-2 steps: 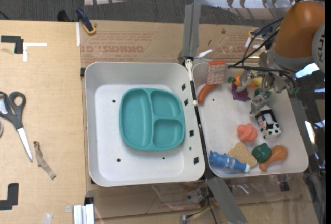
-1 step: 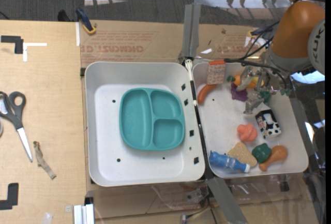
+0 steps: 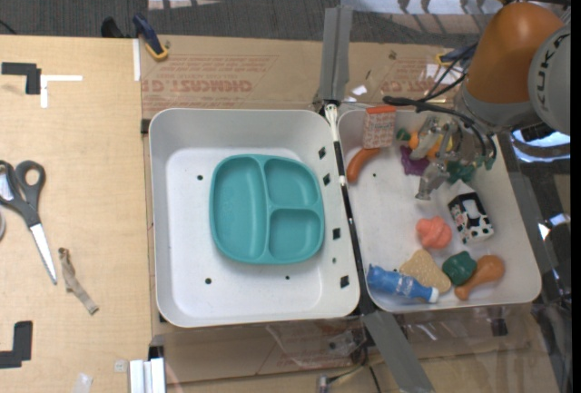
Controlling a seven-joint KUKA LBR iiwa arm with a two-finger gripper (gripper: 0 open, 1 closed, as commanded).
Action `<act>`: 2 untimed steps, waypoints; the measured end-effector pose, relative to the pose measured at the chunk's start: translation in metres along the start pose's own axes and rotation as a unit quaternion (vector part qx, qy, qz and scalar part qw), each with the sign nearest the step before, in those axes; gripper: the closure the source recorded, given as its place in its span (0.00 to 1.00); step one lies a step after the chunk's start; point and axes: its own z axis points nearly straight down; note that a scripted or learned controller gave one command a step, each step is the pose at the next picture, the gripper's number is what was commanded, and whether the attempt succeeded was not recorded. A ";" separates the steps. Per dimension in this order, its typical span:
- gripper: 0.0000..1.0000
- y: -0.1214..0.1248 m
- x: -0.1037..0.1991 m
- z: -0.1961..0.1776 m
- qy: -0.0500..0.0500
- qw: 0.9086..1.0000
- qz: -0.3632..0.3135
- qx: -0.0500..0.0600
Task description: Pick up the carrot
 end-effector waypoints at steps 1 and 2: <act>0.00 -0.017 0.000 -0.024 -0.002 0.994 0.111 -0.004; 0.00 -0.022 0.001 0.000 0.001 0.993 0.117 -0.007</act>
